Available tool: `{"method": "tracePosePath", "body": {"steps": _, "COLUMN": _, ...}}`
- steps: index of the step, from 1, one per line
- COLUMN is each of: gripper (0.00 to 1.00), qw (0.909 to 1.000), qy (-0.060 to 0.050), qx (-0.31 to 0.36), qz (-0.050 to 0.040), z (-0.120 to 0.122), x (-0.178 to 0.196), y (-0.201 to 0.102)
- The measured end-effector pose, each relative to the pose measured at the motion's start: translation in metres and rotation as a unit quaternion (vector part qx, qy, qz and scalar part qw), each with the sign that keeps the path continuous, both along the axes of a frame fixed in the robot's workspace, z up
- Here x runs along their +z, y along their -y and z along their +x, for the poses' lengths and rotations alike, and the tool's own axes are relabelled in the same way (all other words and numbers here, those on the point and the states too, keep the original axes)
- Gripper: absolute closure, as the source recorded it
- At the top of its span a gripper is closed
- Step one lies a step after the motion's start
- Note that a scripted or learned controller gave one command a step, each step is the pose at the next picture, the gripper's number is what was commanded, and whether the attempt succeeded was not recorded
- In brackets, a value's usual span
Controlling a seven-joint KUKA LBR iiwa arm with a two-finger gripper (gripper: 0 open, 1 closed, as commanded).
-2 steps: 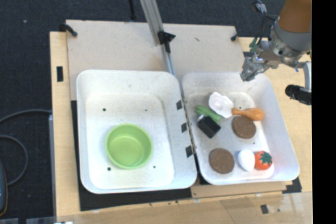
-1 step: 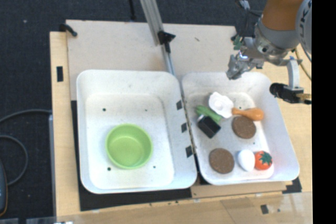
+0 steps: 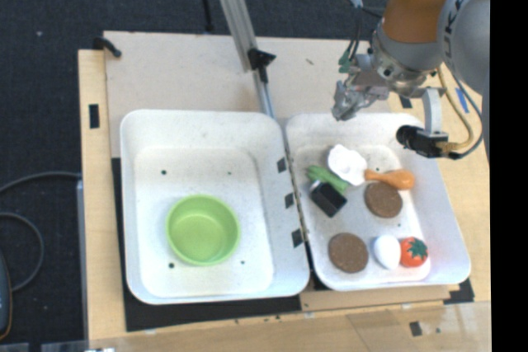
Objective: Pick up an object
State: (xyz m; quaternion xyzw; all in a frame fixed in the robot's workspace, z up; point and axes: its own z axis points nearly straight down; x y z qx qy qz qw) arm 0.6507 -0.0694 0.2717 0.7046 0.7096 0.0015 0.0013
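Observation:
My gripper (image 3: 345, 108) hangs above the far rim of the right bin (image 3: 445, 210), well above the objects, with nothing visible between its fingers. Below it in that bin lie a crumpled white piece (image 3: 347, 163), a green stalk-like item (image 3: 323, 175), a black block (image 3: 328, 199), an orange carrot-like piece (image 3: 391, 176), two brown discs (image 3: 384, 199) (image 3: 348, 252), a white egg (image 3: 385, 251) and a red strawberry (image 3: 413, 251).
The left bin (image 3: 148, 177) holds a green bowl (image 3: 203, 229). A slanted metal pole (image 3: 236, 8) rises behind the bins, clamped near their shared edge. Cables and a black fitting (image 3: 421, 140) hang off the arm at the right bin's far right.

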Motion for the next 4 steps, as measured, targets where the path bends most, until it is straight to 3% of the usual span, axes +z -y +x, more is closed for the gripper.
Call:
{"method": "tracePosePath", "body": {"steps": 2, "gripper": 1.00, "qw": 1.0000, "qy": -0.003, "qx": -0.002, "qz": 0.0002, "z": -0.004, "x": 0.002, "y": -0.106}}
{"method": "tracePosePath", "body": {"steps": 3, "gripper": 1.00, "qw": 1.0000, "qy": -0.005, "qx": 0.000, "qz": -0.0001, "z": 0.001, "x": -0.019, "y": -0.159}}
{"method": "tracePosePath", "body": {"steps": 4, "gripper": 0.00, "qw": 1.0000, "qy": -0.004, "qx": -0.002, "qz": -0.0002, "z": 0.001, "x": -0.018, "y": -0.156}}
